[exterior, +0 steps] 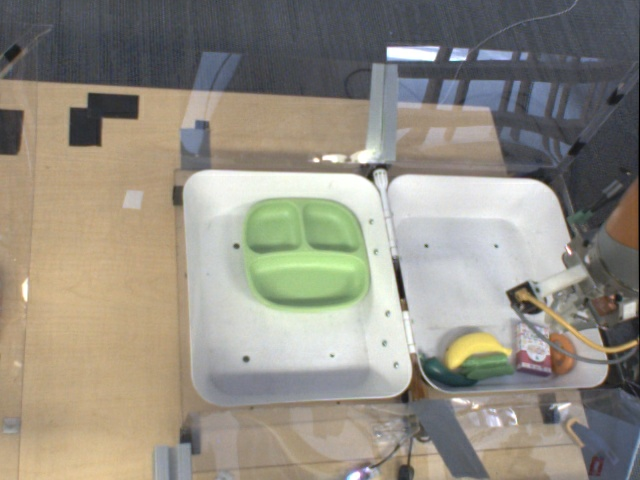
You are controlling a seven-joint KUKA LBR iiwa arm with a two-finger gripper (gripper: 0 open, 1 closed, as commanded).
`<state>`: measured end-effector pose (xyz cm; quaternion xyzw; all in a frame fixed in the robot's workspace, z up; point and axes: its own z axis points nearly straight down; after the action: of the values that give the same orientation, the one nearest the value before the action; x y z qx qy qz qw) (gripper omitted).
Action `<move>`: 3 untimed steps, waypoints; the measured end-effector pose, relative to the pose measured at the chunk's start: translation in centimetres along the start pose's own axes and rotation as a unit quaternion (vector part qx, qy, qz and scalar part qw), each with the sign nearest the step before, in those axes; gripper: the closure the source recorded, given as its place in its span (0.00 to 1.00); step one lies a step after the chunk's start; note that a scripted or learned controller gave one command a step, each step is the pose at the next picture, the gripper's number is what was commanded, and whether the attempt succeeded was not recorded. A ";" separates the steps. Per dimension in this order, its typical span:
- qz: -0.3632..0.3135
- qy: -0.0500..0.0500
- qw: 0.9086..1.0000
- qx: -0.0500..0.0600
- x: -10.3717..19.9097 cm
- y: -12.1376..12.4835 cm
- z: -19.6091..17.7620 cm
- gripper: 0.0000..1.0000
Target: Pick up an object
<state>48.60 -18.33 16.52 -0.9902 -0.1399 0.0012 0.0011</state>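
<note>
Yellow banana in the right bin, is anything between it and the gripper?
Nothing covers the yellow banana. The gripper is to its right, with a pink packet lying between them. A green vegetable touches the banana's near side.

The desk (pixel 90 268) is made of light brown wood and looks smooth. Past its far edge is the floor (pixel 250 18), a dark grey carpet with fine lines. On the left side of the desk there is a black stepped shape (pixel 100 116), and a black square (pixel 8 131) sits at the very edge. A small pale square (pixel 133 200) lies a little below them. A grey metal post (pixel 383 108) stands at the back of the desk. Beside it, shiny clear sheets (pixel 500 78) catch bright patches of light. A thin white cable (pixel 530 18) runs across the carpet.
</note>
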 end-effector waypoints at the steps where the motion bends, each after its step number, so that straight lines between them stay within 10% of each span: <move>1: 0.037 0.002 0.999 -0.001 0.6 -1.4 -1.7 1.00; 2: 0.033 0.001 0.999 -0.001 4.1 0.0 0.6 1.00; 3: 0.036 0.002 0.999 -0.002 11.4 -1.0 -9.3 1.00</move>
<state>59.27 -14.27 25.83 -0.9945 -0.1045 -0.0013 -0.0001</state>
